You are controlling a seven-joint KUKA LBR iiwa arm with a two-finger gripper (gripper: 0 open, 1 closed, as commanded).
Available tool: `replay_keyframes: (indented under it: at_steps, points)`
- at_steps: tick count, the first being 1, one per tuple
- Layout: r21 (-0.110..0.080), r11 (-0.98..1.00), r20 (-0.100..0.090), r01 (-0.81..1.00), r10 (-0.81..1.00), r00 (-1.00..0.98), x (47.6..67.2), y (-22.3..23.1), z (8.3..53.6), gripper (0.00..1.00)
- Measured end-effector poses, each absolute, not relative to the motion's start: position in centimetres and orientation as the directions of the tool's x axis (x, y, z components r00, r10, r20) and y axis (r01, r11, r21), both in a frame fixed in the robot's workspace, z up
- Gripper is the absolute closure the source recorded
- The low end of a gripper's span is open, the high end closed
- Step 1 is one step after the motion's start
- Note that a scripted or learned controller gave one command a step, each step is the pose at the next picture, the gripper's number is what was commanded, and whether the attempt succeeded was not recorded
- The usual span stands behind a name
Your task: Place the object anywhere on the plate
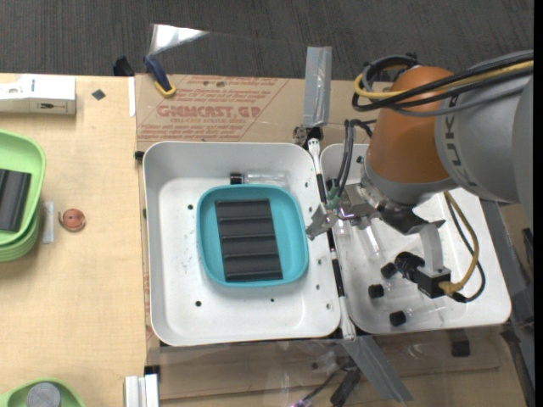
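Observation:
A teal square plate [209, 227] sits in the middle of the left bin [170, 253], with a black ridged block [249, 240] lying on it. A small clear tube with a black cap [252, 178] lies on the bin floor just behind the plate. My gripper [326, 219] is low over the divider between the two bins, beside the plate's right rim, and the orange wrist [407, 134] hides most of it. I see nothing held in it.
The right bin [475, 303] holds several small clear pieces with black caps [374, 291] under the arm. A cardboard sheet [212, 100] lies behind the bins. A green tray [17, 197] sits at the far left of the wooden bench.

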State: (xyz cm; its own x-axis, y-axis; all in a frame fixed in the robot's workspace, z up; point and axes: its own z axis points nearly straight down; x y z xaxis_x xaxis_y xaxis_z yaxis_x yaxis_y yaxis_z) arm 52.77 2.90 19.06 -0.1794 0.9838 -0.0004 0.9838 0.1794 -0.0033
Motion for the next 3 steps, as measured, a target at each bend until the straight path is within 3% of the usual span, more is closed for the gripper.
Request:
replay_keyframes:
  at_steps: [3]
  points:
    - [-0.003, 0.179, 0.000, 0.984, 0.984, -0.179, 52.77, 2.90, 19.06, 0.00]
